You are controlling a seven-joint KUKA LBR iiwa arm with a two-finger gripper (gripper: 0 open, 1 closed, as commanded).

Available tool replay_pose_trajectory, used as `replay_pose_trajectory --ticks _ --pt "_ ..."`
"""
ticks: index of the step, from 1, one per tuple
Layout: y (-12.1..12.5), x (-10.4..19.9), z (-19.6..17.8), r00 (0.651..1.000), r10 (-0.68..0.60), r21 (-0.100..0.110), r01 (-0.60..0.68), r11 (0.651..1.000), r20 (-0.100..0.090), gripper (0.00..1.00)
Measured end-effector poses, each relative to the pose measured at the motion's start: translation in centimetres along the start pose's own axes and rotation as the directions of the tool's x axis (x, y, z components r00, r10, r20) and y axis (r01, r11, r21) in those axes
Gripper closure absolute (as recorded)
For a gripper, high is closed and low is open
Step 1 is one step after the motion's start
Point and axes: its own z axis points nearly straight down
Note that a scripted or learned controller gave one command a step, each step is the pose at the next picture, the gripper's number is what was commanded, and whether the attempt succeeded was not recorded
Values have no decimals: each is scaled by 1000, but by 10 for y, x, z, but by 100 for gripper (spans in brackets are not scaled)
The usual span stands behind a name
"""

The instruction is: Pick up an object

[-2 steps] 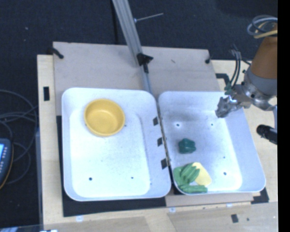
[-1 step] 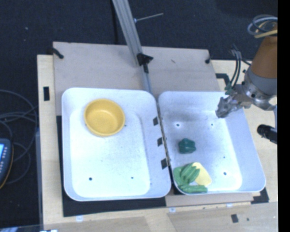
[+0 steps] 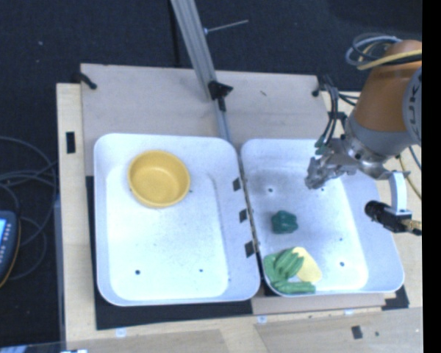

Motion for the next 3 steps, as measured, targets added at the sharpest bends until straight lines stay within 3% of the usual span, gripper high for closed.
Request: replay_pose_trajectory --ticks 3 --pt "-47 140 -35 1000 -1 -2 1 1000 -1 100"
